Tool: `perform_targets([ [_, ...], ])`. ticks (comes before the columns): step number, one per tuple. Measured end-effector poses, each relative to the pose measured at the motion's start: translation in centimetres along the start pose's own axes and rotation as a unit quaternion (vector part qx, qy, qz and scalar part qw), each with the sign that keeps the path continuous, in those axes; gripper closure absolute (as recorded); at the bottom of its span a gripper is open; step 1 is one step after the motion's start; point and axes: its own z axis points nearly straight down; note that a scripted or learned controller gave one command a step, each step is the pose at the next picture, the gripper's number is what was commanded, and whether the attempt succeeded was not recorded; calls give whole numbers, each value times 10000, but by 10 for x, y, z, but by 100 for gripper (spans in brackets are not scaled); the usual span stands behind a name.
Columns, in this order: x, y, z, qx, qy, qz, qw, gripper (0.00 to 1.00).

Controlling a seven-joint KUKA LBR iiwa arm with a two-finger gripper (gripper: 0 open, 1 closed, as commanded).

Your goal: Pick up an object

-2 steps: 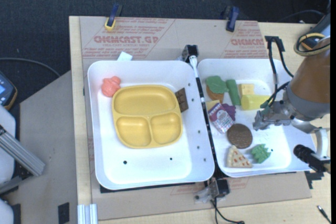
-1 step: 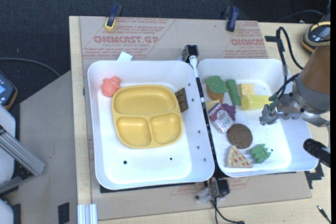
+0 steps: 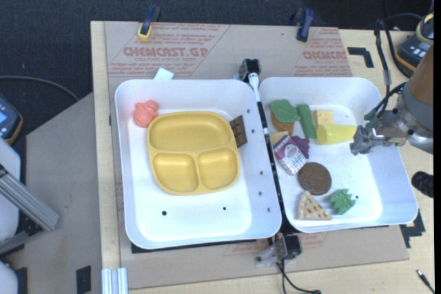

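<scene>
Starting at the left, the left bin (image 3: pixel 131 169) holds a yellow divided plate (image 3: pixel 193 150) in its middle, with a pink toy (image 3: pixel 145 113) at the plate's far left corner and a small brown block (image 3: pixel 238 131) touching its right edge. The right bin (image 3: pixel 393 196) carries a green piece (image 3: pixel 282 109), a green stick (image 3: pixel 304 122), a yellow block (image 3: pixel 333 132), a purple-and-white packet (image 3: pixel 292 153), a brown round cookie (image 3: pixel 315 177), a pizza slice (image 3: pixel 312 207) and a green leafy toy (image 3: pixel 342 200). At the right the gripper (image 3: pixel 363 142) hangs low over the right bin just beside the yellow block's right end, and whether its fingers stand apart or together I cannot tell.
</scene>
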Motion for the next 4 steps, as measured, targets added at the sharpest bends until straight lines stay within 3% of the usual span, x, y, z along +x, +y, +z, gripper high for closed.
perform_targets([
  [3,158,84,3,12,19,-25,10000,100],
  [4,196,121,1,8,17,-16,10000,100],
])
